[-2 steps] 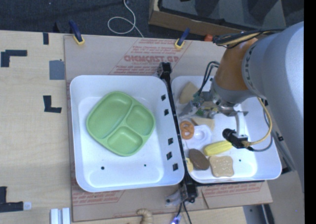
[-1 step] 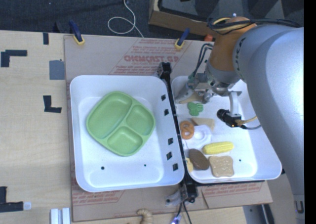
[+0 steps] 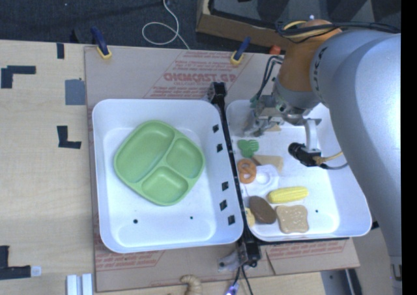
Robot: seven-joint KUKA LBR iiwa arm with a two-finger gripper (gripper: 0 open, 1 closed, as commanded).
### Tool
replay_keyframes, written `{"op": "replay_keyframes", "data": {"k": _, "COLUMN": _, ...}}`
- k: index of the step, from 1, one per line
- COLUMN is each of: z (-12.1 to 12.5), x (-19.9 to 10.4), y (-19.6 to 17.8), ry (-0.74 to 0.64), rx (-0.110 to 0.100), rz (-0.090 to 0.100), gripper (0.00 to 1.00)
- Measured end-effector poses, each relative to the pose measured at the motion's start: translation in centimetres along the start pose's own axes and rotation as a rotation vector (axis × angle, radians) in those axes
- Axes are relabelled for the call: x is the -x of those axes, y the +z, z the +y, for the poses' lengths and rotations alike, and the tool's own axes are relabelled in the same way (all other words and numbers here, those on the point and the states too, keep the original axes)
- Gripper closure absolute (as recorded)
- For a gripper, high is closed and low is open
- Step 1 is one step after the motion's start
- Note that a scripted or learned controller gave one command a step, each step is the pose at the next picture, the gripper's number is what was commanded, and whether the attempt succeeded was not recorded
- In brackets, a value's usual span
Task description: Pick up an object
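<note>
Single fixed camera above the bench, angled down at a slant, mid-range, left bin [image 3: 104, 157] and right bin [image 3: 345, 209] both in frame, arm [image 3: 365, 92] entering from right, dark floor beyond the far edge

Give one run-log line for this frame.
arm: over right bin | gripper: above green toy | grasp: none seen | tray: left bin

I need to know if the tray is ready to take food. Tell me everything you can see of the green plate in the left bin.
The green plate is a rounded-square divided tray, pale green, plastic by its look, with three compartments: one large and two smaller. It lies flat and right side up on the floor of the left bin, turned at a slant to the bin's walls. Nothing lies in it, and only the bin touches it.
</note>
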State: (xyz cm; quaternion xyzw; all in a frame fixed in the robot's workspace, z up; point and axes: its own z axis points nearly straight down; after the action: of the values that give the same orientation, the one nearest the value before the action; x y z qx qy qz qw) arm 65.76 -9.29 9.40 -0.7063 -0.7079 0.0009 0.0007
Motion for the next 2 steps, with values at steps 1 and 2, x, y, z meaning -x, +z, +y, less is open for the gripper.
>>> {"op": "replay_keyframes", "data": {"k": 1, "z": 0.0, "x": 0.0, "y": 0.0, "ry": 0.0, "rx": 0.0, "rz": 0.0, "gripper": 0.0}}
{"op": "replay_keyframes", "data": {"k": 2, "z": -6.2, "x": 1.1, "y": 1.0, "ry": 0.003, "rx": -0.001, "rz": 0.0, "gripper": 0.0}}
